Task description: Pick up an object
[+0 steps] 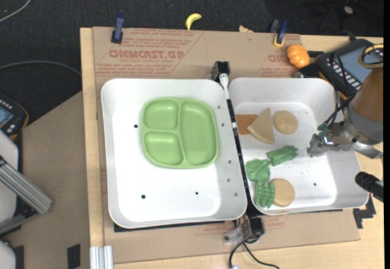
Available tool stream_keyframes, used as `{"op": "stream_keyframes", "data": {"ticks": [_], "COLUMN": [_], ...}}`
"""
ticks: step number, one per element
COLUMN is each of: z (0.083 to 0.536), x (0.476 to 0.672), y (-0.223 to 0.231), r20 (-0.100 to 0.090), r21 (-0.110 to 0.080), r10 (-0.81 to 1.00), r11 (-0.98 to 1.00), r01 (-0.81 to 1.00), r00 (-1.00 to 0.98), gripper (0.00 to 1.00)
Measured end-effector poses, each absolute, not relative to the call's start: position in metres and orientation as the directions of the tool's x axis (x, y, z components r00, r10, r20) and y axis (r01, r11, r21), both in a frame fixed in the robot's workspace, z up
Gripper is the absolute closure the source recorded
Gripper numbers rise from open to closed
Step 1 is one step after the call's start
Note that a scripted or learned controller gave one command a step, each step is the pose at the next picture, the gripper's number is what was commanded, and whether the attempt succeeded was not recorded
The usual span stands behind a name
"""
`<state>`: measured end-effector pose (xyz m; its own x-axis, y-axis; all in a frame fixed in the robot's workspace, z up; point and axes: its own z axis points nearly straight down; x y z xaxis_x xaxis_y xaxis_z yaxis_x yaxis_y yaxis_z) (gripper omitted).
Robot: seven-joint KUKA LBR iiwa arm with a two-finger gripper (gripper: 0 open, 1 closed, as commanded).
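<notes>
The pincer (318,143) hangs low in the right bin (304,92), near a green toy (282,154). I cannot tell if it grips anything.

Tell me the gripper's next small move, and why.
Probably slide left toward the green toy. The gripper sits low at the right bin's right side with nothing visibly between its fingers, and that toy lies nearest, apart from the other pieces.

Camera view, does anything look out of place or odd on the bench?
Two toy foods lie outside the bins: a yellow banana at the cardboard's far edge and an orange fruit behind the right bin. The green divided plate sits slightly askew in the left bin.
</notes>
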<state>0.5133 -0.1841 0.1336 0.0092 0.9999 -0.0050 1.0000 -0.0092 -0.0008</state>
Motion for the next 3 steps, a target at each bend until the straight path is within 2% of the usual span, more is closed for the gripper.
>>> {"op": "stream_keyframes", "data": {"ticks": [1,2,3], "z": [0.231,0.301,0.361], "x": [0.509,0.479,0.48], "y": [-0.109,-0.012,0.078], "r20": [0.0,0.002,0.003], "r21": [0.007,0.007,0.009], "r10": [1.0,1.0,1.0], "r11": [0.006,0.009,0.011], "r01": [1.0,1.0,1.0], "r00": [-0.006,-0.009,-0.011], "gripper": [1.0,1.0,1.0]}}
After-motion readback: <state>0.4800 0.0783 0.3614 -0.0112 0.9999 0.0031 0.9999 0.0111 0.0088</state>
